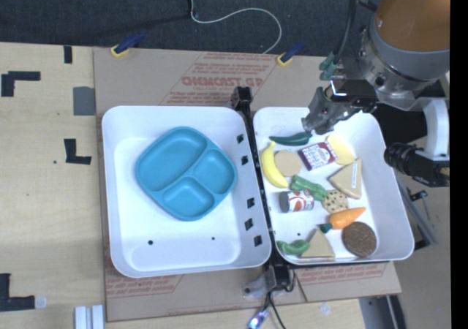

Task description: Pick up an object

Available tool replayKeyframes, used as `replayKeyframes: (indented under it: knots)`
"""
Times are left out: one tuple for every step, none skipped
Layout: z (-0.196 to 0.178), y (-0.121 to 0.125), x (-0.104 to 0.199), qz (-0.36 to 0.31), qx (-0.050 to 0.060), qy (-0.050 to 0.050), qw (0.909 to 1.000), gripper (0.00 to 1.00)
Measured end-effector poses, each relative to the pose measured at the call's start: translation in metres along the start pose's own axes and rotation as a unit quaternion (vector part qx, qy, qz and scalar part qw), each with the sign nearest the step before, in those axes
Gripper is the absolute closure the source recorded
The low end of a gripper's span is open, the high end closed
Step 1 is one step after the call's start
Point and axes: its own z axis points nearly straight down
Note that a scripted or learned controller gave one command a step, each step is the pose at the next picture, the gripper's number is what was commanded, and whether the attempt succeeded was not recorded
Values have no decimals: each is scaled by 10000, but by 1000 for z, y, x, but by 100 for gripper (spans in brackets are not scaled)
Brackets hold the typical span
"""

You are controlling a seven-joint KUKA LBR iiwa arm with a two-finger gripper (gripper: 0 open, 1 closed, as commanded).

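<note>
Right-hand shallow white plastic bin (391, 196) crowded with small toy food pieces: a yellow plastic banana (270, 168) along the left wall, a long green chilli pepper (290, 139) near the far end, a small purple-and-white packet (316, 155), a pale wedge of toy cheese (347, 180), a little red-and-white can (295, 202), an orange carrot (344, 218), a round brown cookie (360, 238).

End effector (319, 121) poised over the far edge of that bin, just above the green chilli pepper; spread or pressed together, cannot tell at this angle. Nothing seen between it.

Probably light, hollow, stiff plastic throughout, smooth and likely slippery; not fragile. Best taken across the narrow middle: the chilli across its slim body, the banana across its curve. Round can prone to rolling.

Little room: pieces touching or just beside one another, bin wall close behind the chilli. Left-hand white bin (117, 174) carrying a blue sectioned plastic tray (186, 172). Both bins on a cardboard sheet (168, 75) over the table (36, 174).
</note>
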Motion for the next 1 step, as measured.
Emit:
replayKeyframes:
  knots:
    - [31,-1,9,-18,76,-8,10000,100]
